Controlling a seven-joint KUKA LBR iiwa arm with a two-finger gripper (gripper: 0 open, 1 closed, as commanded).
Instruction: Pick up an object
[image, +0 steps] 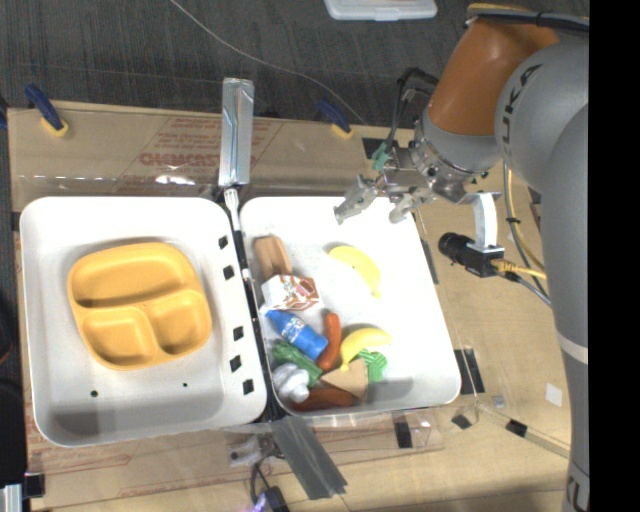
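Note:
My gripper hangs above the back edge of the right bin, its two fingers spread apart with nothing between them. Below and slightly left of it a yellow banana lies alone on the bin floor. A pile sits at the bin's front left: a brown block, a red and white packet, a blue bottle, an orange carrot-like piece, a second yellow piece and green items.
The left bin holds a yellow divided tray. A metal divider bar stands between the bins at the back. A black connector and cable hang off the arm beside the right bin's right wall.

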